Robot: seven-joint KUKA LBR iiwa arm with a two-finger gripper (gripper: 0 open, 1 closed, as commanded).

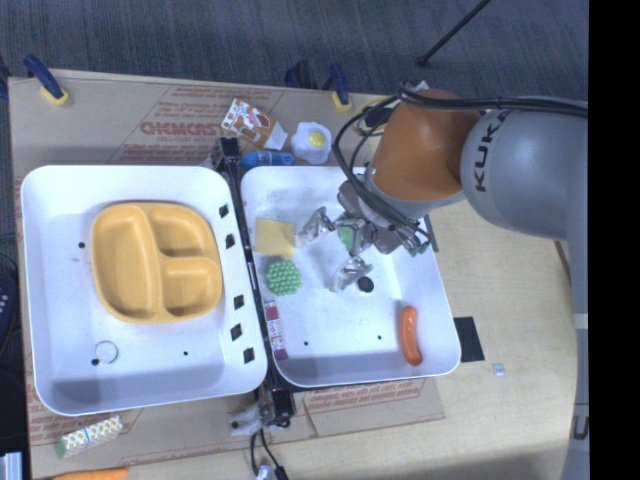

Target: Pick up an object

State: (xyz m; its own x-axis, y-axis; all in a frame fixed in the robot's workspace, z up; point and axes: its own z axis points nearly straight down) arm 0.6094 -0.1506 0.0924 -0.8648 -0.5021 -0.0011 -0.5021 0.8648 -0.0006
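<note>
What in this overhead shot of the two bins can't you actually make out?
- Gripper, camera view: finger state too small and blurred to tell; a green piece beside it is partly covered by the wrist.
- Small dark spot in the right bin: too small to identify.
- Packets near the bottom edge and above the bins: print unreadable.
- Bench area under the arm: hidden.

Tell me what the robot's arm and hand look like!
The arm is big, round and grey, with dark letters on its side. Near the wrist there is a fat orange band. Thin black cables loop around that orange part. At the end sits the hand, made of shiny silver metal with two thin fingers and a little bit of green on it.
</note>
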